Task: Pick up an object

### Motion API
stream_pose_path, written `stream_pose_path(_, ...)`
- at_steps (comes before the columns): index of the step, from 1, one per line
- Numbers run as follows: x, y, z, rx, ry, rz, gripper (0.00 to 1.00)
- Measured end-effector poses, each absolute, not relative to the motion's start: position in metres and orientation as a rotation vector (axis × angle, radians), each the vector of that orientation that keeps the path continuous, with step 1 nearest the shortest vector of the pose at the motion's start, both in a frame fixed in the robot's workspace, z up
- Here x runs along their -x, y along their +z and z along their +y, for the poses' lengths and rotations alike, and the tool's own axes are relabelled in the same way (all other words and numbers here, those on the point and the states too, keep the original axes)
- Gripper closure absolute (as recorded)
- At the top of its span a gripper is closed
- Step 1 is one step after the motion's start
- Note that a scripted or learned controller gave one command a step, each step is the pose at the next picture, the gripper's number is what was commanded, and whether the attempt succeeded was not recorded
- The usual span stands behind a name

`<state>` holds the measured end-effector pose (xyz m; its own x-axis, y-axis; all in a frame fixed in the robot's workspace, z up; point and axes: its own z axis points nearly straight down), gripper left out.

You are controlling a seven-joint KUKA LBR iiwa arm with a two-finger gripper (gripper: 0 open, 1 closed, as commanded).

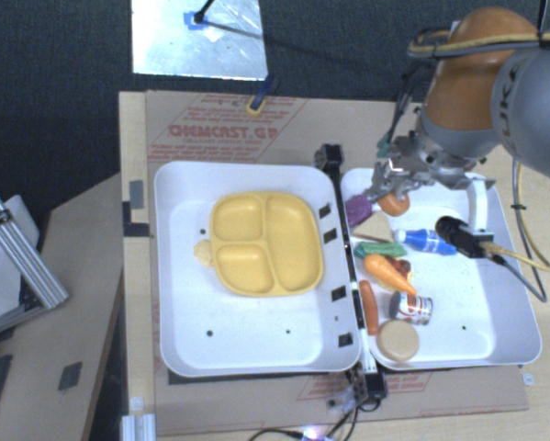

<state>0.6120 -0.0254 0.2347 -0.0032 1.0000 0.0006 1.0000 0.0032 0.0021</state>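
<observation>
Gripper [391, 189] lowered among crowded objects

Whether it is apart or together cannot be told; the orange object [395, 204] just below, beside the purple object [358, 210], could be pushed aside.

Robotics lab, test cell look. Grey industrial arm [522, 90] with orange band reached in over desk [82, 237] of pale wood board. Two shallow white bins [169, 338] sat side by side on printed cardboard sheet [224, 131], clipped together along shared edge. Toy food and small props lay in right bin; yellow divided tray [261, 243] in left. Dark carpet floor [54, 72] behind, shiny metal plate [201, 26] on it. Aluminium frame rail [13, 246] at left edge. Loose cables [522, 237] ran beside arm.
</observation>
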Motion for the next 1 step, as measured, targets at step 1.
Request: stream_pose_path(1,-0.6174,0.2199,-0.0182,-2.215,0.0,2.227,1.0)
